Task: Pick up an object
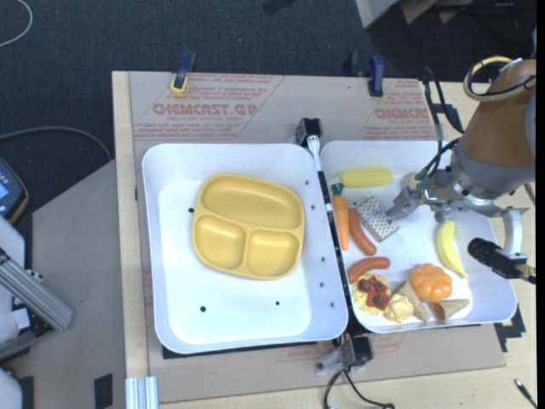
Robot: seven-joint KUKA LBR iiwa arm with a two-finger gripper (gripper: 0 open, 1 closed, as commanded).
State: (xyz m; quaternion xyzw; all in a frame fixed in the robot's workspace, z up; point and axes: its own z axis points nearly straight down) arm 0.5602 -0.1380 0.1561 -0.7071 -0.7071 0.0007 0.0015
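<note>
Brown bench (281,109) bears left bin (170,254), right bin (494,301), side by side; edges touching.

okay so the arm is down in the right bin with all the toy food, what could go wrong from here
The gripper sits low among crowded items, so it might nudge the silver patterned piece or the corn rather than grasp one cleanly. The sausage and carrot lie side by side, so a grab there could catch both or slip off.

I note two blue clamps (181,72) (375,74) fixed on the far edge of the brown board (255,105), which bears red lettering. Dark carpet (128,15) surrounds the bench, and a black cable (60,135) lies across it at left.
</note>
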